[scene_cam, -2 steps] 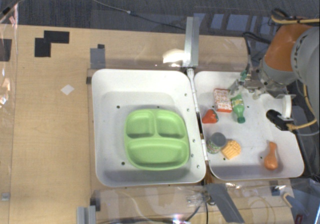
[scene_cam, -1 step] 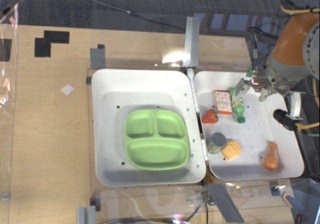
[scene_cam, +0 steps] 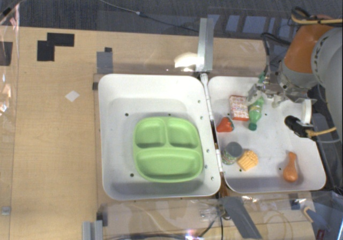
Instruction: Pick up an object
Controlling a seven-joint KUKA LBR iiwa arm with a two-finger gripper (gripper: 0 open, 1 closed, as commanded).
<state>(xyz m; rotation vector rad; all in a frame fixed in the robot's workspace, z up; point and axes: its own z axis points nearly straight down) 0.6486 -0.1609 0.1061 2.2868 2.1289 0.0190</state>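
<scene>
From left to right we see a green tray (scene_cam: 168,149) in the left bin (scene_cam: 110,126), then right of centre a green bottle (scene_cam: 254,113), likely light, stiff and slippery, best gripped mid-body, just under the gripper (scene_cam: 261,91), whose finger spread we cannot tell.

Green divided tray (scene_cam: 168,149) in white left bin (scene_cam: 115,126); green bottle (scene_cam: 254,114); orange gourd (scene_cam: 290,167); red pepper (scene_cam: 225,125).

No lettering in my workspace can be read: the small red-and-white carton (scene_cam: 239,108) in my right-hand bin (scene_cam: 311,180) carries printing, but it is too small and blurred to make out, and no other label, number or sign is legible from here.
</scene>
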